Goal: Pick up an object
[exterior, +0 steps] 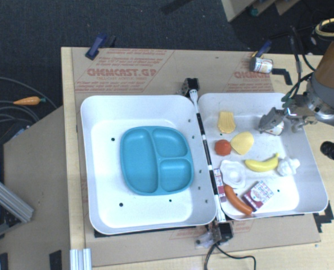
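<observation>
Yellow banana (262,163) beside tomato (223,147), hot dog (237,199), blue plate (156,160) apart

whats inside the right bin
In the right bin: a banana, tomato, hot dog, red packet and yellow pieces. The gripper hides what lies beneath it.

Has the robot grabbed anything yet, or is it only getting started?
Nothing looks picked up. The gripper hovers over the right bin, near its upper right part. The banana, tomato and hot dog lie in the bin. The whole pick is left.
</observation>
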Robot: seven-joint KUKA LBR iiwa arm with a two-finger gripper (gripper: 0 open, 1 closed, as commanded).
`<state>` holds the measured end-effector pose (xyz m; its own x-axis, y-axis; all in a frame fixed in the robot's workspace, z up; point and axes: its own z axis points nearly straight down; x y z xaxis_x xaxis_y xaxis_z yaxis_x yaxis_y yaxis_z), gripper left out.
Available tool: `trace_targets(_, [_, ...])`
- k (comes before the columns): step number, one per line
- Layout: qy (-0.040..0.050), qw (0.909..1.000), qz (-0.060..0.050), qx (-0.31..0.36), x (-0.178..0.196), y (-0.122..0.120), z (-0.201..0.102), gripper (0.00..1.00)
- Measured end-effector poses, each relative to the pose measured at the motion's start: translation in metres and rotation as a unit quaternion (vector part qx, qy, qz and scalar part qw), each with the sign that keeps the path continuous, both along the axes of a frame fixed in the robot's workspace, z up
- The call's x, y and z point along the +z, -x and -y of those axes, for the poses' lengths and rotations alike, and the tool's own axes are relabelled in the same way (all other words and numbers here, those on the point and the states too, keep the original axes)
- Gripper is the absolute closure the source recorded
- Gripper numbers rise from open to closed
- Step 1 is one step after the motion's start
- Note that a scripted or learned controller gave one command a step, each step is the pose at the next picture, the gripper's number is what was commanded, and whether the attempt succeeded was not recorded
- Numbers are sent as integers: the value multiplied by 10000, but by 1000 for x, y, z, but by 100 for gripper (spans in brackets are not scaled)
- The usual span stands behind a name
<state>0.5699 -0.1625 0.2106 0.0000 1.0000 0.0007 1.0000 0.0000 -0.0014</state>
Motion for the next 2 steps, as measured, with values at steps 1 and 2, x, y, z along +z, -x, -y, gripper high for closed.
trace_targets(1, [-1, 10000, 4, 6, -127, -96, -55, 0])
trace_targets(2, [8, 10000, 20, 11, -115, -97, -55, 100])
